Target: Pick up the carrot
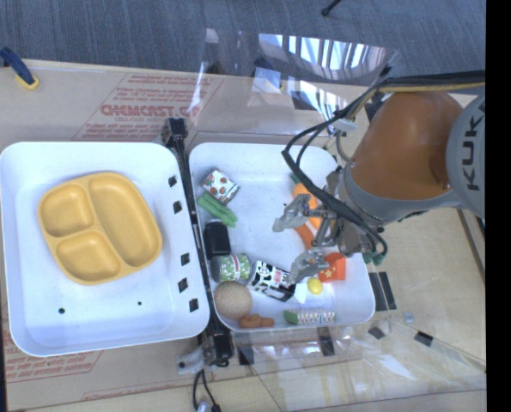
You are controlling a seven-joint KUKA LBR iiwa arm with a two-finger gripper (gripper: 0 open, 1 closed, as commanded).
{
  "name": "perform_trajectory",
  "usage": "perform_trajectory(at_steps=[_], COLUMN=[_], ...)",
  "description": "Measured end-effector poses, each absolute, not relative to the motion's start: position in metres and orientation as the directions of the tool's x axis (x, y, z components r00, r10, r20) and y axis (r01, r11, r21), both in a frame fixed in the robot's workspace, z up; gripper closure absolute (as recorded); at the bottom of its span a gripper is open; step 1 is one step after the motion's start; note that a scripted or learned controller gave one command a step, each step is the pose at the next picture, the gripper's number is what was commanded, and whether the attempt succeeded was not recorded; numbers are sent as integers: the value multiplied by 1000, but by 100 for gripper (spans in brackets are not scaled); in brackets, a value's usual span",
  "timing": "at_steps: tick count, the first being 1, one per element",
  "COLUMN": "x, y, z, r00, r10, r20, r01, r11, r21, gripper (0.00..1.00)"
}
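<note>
The orange carrot (pixel 304 212) lies in the right bin (pixel 259 160), at its right-hand side, partly covered by the arm's wrist. My gripper (pixel 295 244) hangs low over the bin with its two grey fingers spread apart, one fingertip (pixel 282 222) right beside the carrot's left side and the other near the red piece. The gripper is open and nothing is clamped between the fingers. The carrot's far end is hidden under the wrist and cables.
Around the gripper lie a red piece (pixel 334 269), a yellow lemon (pixel 313 287), a cow-print carton (pixel 272 280), a green spotted can (pixel 234 268), a beige ball (pixel 232 299) and a green vegetable (pixel 216 210). The left bin (pixel 32 316) holds a yellow divided plate (pixel 99 226).
</note>
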State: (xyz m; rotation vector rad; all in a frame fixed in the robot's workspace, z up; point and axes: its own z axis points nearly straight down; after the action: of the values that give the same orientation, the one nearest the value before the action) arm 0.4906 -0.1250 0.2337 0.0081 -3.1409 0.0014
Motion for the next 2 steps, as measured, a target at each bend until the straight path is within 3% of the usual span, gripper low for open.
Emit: perform_trajectory(at_steps=[1, 2], x=[523, 579], y=[-186, -210], z=[165, 91], r00=[-991, -952], r10=[132, 305], r20=[4, 0], r01=[132, 305], r11=[991, 952], r21=[0, 0], gripper=[0, 0])
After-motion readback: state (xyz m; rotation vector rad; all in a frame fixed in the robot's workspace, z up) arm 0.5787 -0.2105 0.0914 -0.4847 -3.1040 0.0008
